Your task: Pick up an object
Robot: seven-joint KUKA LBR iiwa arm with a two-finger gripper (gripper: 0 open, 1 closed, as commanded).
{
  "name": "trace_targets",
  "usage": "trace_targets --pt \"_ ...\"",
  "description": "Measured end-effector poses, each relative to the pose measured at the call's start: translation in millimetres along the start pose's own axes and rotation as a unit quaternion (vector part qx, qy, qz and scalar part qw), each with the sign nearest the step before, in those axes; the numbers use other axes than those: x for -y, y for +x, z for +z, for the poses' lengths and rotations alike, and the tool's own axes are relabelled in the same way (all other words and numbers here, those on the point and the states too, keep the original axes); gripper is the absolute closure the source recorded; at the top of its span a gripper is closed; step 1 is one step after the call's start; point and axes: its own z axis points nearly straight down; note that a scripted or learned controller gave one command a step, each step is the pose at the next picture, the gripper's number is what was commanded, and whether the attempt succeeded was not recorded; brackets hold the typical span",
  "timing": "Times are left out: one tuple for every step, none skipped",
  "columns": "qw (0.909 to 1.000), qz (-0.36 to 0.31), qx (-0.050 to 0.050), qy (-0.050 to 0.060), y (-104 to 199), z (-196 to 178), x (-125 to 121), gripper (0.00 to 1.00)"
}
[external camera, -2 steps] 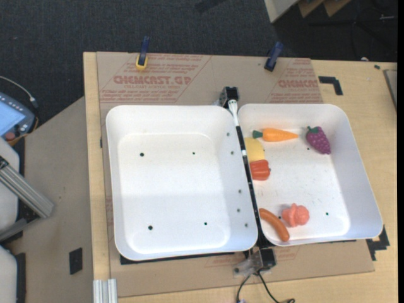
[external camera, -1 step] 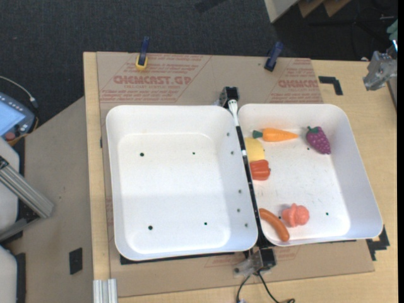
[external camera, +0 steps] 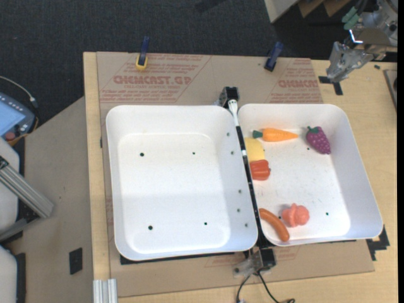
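Observation:
The right bin [external camera: 363, 188] holds several toy foods. An orange carrot [external camera: 278, 134] lies near its far left, with purple grapes [external camera: 319, 139] to its right. A yellow piece [external camera: 254, 148] and a red pepper [external camera: 259, 169] sit against the bin's left wall. At the near edge lie a reddish sausage [external camera: 274, 224] and a pink lumpy toy [external camera: 295, 215]. My gripper [external camera: 343, 60] hangs at the top right, above the bench beyond the right bin's far corner, well clear of all the toys and with nothing seen in it.
The left bin [external camera: 120, 169] adjoins the right one along a black divider [external camera: 243, 163]. Yellow [external camera: 142, 59] and blue [external camera: 273, 57] clamps hold the cardboard base at the back. A cable and clip [external camera: 255, 264] sit at the front edge.

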Motion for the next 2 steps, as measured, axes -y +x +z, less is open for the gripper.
trace_targets --pt "1.0 0.002 0.001 0.002 29 39 -21 1.0" --pt "1.0 0.0 0.0 -0.004 103 9 -39 1.0"
